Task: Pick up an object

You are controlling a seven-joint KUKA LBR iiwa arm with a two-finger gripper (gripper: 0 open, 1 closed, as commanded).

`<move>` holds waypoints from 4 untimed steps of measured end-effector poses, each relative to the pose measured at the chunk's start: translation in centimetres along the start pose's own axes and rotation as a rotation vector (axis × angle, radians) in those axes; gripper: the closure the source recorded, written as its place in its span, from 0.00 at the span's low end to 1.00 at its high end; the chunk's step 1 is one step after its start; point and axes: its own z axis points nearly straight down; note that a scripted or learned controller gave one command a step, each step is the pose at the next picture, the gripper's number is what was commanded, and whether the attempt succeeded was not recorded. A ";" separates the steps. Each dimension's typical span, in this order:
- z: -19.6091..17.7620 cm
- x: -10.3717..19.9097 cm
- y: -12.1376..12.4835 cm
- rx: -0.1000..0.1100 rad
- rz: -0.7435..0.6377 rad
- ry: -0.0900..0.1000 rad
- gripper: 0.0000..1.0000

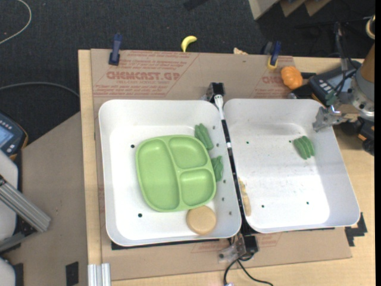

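Nearest the camera, a tan round disc (201, 220) lies in the left bin (113, 177), just touching the near edge of a green divided plate (175, 173) that takes up most of that bin. Along the plate's right side sit two small green pieces, one (217, 167) against the bin's right wall and one (203, 136) further back, tilted; they are crowded by plate and wall, so I judge them awkward to grasp. A thin tan sliver (244, 198) lies along the left inner wall of the right bin (286, 219).

In the right bin a lone green object (304, 147) rests on the floor, well apart from the walls and anything else. Being so isolated, it looks the easiest candidate for the pick.

The claw (327, 117) hangs over the far right corner of that bin, near the green object but apart from it, and nothing shows between its fingers; how wide it is open I cannot tell. The pick seems not yet made.

Beyond, on the tabletop (149, 70), blue clamps (115, 48) pin the board, and an orange ball (291, 77) and a yellow banana shape (188, 42) lie behind the bins
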 end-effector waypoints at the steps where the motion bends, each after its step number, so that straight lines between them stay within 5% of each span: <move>1: 2.8 0.1 -8.1 0.012 0.005 0.005 1.00; 2: 0.6 0.0 -4.0 -0.002 -0.002 -0.001 1.00; 4: 0.2 0.0 -1.7 0.001 -0.001 0.000 1.00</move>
